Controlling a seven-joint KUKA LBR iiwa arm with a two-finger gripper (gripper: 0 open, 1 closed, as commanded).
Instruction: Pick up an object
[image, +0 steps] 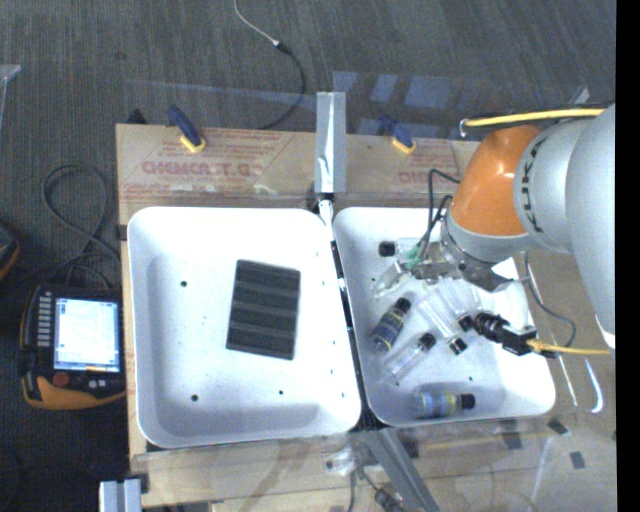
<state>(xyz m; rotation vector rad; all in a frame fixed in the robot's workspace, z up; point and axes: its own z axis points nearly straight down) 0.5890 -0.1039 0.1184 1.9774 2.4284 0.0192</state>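
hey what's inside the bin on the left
The left bin holds one dark ribbed rectangular pad, lying flat near its middle. Whatever is under the pad is covered, so I cannot tell.

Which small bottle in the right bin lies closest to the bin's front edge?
The blue-labelled bottle, lying on its side alone at the front; the others sit farther back.
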